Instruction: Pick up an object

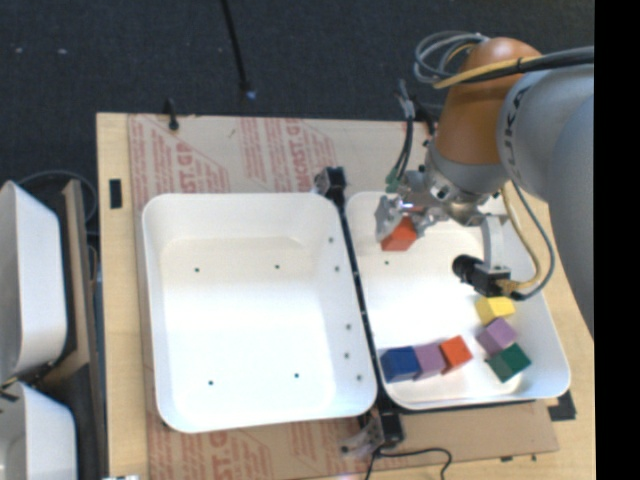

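gripping an orange-red block (400,236) | gripper (397,220) over the right bin's (420,393) far left part, fingers closed on the block | along the near side: blue (400,364), purple (430,359), orange (456,352), green (509,362), purple (496,335), yellow (496,308) blocks
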